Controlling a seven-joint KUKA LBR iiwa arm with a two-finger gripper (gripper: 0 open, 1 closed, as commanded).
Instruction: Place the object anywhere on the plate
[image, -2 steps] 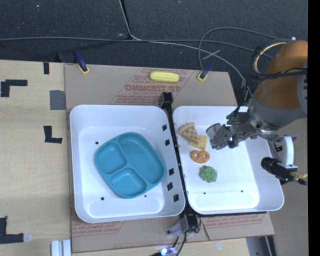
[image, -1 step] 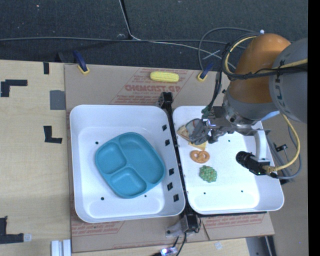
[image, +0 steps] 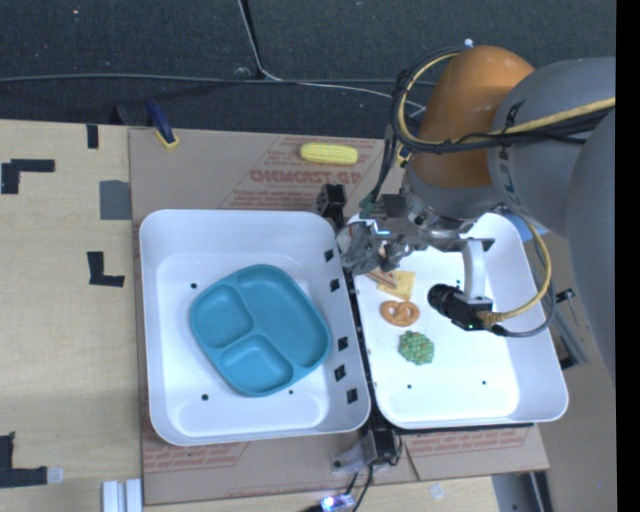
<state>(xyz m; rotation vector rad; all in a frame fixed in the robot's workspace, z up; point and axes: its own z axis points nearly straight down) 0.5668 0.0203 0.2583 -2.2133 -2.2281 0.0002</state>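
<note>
Two shallow white bins are sitting side by side on the bench. The left bin (image: 160, 330) is holding a blue divided plate (image: 260, 328), lying flat near its middle with three compartments, none of them carrying anything. The right bin (image: 520, 390) is holding three small items toward its 9 o'clock side: a yellow wedge like a piece of cheese (image: 398, 283), a brown pretzel (image: 399, 313) just below it at 6 o'clock, and a green broccoli piece (image: 417, 348) further toward 6 o'clock, near the pretzel but apart from it. The gripper (image: 372, 243) is hanging over the right bin's 10 o'clock corner, just above the cheese wedge; whether it is wide or narrow cannot be told from here. A yellow corn cob (image: 328, 154) is lying on the cardboard beyond the bins, at 12 o'clock.
</note>
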